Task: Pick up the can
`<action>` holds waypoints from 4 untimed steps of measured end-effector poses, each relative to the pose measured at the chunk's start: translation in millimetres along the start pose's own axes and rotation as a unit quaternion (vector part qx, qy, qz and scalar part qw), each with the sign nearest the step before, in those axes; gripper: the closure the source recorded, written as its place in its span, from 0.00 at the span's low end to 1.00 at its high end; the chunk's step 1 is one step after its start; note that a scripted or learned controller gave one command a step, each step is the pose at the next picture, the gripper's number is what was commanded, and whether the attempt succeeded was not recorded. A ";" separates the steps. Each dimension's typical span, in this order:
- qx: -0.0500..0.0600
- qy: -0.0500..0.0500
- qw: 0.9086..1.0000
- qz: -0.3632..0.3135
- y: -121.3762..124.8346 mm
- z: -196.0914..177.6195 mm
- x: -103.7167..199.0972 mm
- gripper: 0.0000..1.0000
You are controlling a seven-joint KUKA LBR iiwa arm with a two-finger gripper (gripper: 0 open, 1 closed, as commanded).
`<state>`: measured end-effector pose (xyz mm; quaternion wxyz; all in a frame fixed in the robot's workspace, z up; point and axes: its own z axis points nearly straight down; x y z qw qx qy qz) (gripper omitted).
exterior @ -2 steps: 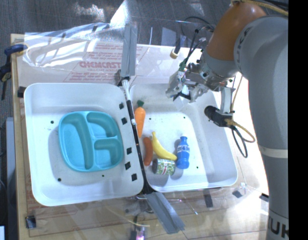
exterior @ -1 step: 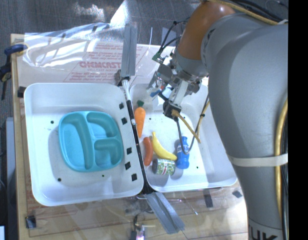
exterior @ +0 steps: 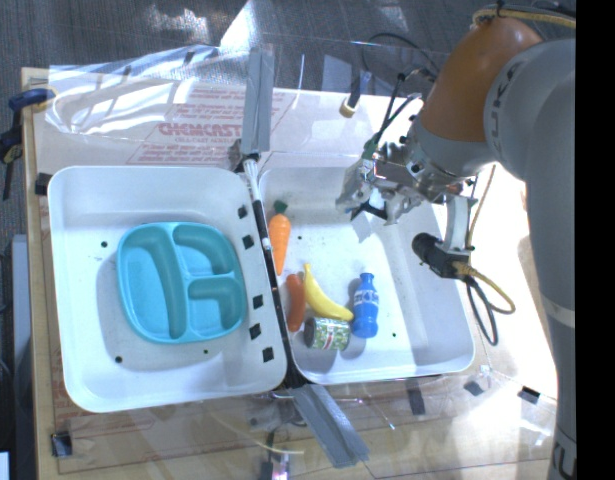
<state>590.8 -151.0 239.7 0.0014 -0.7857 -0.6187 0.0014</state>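
I see the can (exterior: 328, 333) lying on its side at the near edge of the right bin (exterior: 432, 313), touching the banana (exterior: 325, 299) and just beside the blue bottle (exterior: 364, 305). A carrot (exterior: 279, 240) and a second, darker carrot (exterior: 295, 301) lie along the divider. The gripper (exterior: 372, 194) hangs over the far part of that bin, well apart from the can; I cannot tell how its grip stands. A blue tray (exterior: 182, 281) sits in the left bin (exterior: 87, 208).
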 end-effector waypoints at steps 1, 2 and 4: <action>0.002 0.000 0.993 0.120 12.4 49.9 90.6 1.00; 0.000 0.000 0.998 -0.061 -39.2 16.6 9.0 1.00; -0.001 0.000 0.992 0.128 -89.6 -42.5 36.2 1.00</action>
